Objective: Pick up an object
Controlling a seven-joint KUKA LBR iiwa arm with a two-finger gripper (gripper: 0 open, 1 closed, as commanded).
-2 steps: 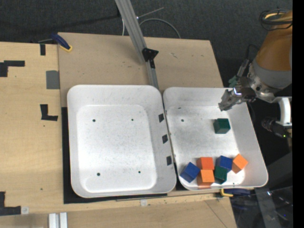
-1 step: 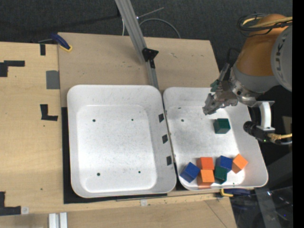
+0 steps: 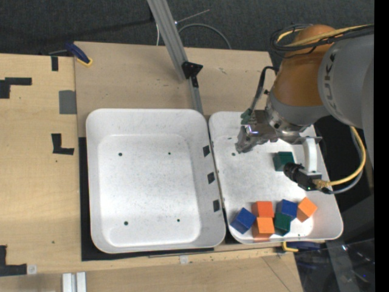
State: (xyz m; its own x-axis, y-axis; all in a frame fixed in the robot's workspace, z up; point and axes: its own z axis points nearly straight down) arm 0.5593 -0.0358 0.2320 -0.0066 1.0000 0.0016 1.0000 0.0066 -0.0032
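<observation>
- Gripper [image 3: 248, 140] hangs near the right bin [image 3: 243, 117]'s far edge; its grip state is unreadable
- Nearest candidate, the dark green block [image 3: 282, 160], sits just beside it toward the bin's right edge

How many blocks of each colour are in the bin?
Blue blocks: 2
Orange blocks: 3
Green blocks: 2
Total: 7, all in the right bin
</observation>
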